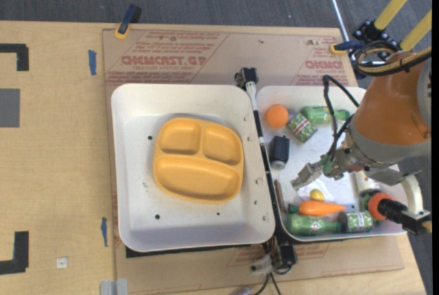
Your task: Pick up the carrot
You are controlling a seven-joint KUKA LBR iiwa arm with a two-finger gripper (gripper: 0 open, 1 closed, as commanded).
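Orange carrot [322, 208] lies low in the right bin [295, 96], touching the green bottle [314, 223] at its 6 o'clock | gripper [312, 175] hovers just off the carrot's 12 o'clock, fingers seemingly parted, gripping nothing | yellow tray [199, 158] in left bin [130, 149].

Gripper [310, 175] above carrot [322, 208] in right bin [293, 96], yellow tray [199, 158] in left bin [130, 170]

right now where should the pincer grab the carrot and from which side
Probably the carrot at its thick middle, coming straight down from above. It lies flat along the right bin floor, tip toward the view's right, so the fingers would best close across its width. A green bottle lies close alongside, leaving little room on that side.
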